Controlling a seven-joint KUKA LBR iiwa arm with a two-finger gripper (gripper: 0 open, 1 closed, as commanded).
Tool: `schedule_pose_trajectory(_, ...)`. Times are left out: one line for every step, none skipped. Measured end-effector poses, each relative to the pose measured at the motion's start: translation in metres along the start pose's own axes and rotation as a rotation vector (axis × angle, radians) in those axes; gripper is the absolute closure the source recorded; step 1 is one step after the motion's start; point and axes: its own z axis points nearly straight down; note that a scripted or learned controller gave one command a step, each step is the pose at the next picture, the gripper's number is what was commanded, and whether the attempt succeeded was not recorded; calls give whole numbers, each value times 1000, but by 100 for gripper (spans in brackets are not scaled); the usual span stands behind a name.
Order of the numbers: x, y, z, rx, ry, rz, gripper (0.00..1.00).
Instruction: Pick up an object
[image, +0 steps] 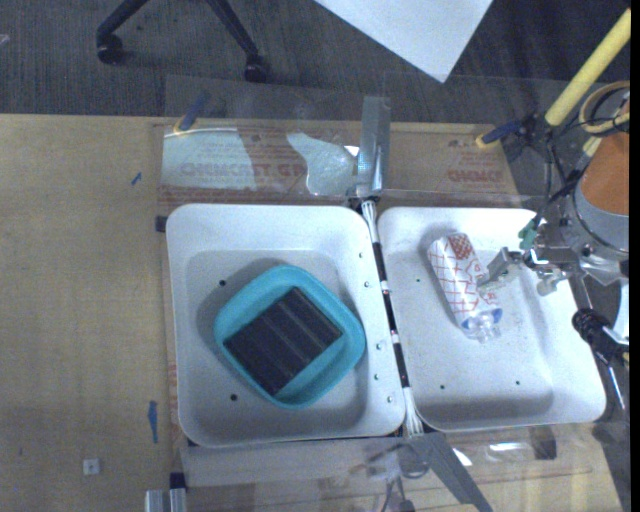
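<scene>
In the camera view, I am reaching in from the right edge of the frame, and my gripper (497, 272) is hanging over the right bin (440, 400), in its upper right part. I cannot tell how my hand is set, because it is too small and blurred here.

The object nearest to me is a wrapped packet (458, 275) with a red and white pattern. It is lying flat on the floor of the right bin, a little above the middle of it. Its long axis is running from the upper left to the lower right of the frame, only slightly tilted from the vertical. The upper end is pointing toward the top edge of the bin, and the lower end, which is looking clear and crinkled, is pointing toward the bottom right. My gripper is just beside the right side of the packet; whether it is touching the packet I cannot tell.

In the left bin (200, 240) a teal container (340, 335) is resting, turned like a diamond, with a dark ribbed block (280, 340) lying inside it. Above both bins, at the top middle of the frame, clear plastic sheeting (320, 160) is lying on the bench (70, 300).
</scene>
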Motion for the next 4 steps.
schedule_pose_trajectory(0, 56, 85, -1, -1, 24, 0)
schedule_pose_trajectory(10, 77, 163, -14, -4, -285, 0)
schedule_pose_trajectory(8, 79, 150, -22, -8, -280, 100)
schedule_pose_trajectory(37, 115, 69, -3, -2, -330, 100)
